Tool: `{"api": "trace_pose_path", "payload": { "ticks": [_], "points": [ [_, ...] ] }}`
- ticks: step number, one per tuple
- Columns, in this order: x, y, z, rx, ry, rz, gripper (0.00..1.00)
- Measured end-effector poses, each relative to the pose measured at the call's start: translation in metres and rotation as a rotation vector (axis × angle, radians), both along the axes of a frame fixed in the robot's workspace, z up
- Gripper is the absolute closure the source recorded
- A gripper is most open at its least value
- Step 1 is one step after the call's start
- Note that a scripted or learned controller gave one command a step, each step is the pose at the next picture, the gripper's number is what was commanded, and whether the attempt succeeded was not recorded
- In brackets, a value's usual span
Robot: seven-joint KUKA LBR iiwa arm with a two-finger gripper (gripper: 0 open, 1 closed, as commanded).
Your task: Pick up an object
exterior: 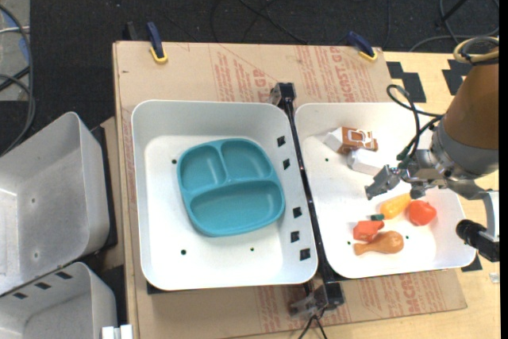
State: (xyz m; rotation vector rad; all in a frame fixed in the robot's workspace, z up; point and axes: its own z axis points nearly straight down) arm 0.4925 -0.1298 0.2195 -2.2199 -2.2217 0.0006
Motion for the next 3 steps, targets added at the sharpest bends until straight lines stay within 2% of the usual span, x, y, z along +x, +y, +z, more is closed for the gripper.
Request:
{"api": "trace_pose_path", "payload": {
  "ticks": [2,3],
  "points": [
    [-0.006,-0.007,-0.126,0.001,0.006,-0.004,0.0],
    [-0.006,-0.006,-0.127,0.001,0.001,-0.004,0.0]
  ]
}}
